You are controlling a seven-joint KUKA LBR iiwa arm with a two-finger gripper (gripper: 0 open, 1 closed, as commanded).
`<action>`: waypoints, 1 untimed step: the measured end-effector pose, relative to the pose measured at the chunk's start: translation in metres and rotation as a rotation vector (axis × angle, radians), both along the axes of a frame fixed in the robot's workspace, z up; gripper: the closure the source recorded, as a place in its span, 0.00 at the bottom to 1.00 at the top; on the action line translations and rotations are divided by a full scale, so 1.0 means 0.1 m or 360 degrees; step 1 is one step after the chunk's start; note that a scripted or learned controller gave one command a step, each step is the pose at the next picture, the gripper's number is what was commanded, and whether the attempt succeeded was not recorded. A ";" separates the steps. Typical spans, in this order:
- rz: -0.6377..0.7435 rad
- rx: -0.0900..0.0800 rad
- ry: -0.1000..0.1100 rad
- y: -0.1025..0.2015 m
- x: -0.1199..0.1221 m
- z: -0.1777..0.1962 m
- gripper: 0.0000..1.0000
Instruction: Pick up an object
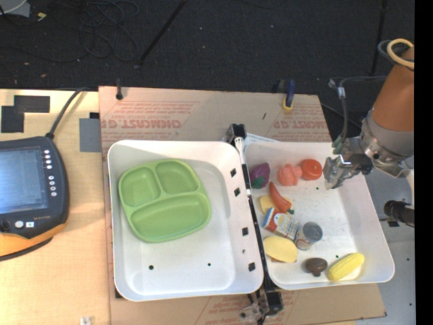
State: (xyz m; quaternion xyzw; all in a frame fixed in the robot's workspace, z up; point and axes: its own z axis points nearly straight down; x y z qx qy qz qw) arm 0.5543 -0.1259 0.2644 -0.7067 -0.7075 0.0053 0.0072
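Note:
My gripper (336, 173) hangs over the upper right part of the right bin (369, 208), just right of a red tomato (311, 168). Nothing shows between its fingers. Toy foods lie in that bin: a pink piece (289, 175), a purple eggplant (260, 175), a red chili (279, 198), a small carton (281, 223), a tin can (310, 233), a yellow potato-like piece (279, 249), a brown mushroom (314, 266) and a yellow corn cob (346, 266).
The left bin (135, 263) holds a green divided plate (164, 200). A tablet-like pendant (27, 185) lies on the bench at far left. A black clamp strip (247, 208) joins the two bins.

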 end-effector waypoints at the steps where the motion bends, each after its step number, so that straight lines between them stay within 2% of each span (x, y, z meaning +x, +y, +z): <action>1: 0.0002 0.0002 0.0014 0.00 0.00 0.05 1.00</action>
